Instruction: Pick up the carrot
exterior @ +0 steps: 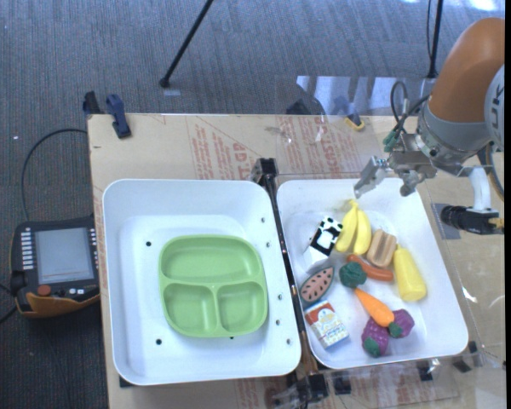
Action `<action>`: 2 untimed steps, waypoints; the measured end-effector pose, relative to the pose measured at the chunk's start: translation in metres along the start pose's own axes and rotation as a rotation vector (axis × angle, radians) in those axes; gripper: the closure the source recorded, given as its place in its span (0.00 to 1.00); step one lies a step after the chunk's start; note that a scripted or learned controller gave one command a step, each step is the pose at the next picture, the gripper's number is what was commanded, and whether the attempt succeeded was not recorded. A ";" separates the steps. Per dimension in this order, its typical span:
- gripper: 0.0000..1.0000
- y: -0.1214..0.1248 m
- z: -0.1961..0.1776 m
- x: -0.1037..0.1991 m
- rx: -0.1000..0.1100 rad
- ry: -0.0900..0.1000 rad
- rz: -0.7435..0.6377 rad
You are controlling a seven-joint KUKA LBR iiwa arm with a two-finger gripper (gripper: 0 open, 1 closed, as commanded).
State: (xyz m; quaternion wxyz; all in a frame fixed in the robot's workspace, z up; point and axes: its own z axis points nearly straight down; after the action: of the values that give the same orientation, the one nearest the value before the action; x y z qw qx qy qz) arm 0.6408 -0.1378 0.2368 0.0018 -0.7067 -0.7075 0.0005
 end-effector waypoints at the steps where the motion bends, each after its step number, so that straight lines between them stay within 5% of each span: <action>1: 0.00 -0.053 0.129 -0.022 0.018 0.004 0.107; 2: 0.00 -0.129 0.154 -0.027 0.014 0.017 0.116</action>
State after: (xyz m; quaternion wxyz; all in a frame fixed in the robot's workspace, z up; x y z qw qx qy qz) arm 0.5110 -0.1651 0.0830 0.0128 -0.7464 -0.6654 -0.0007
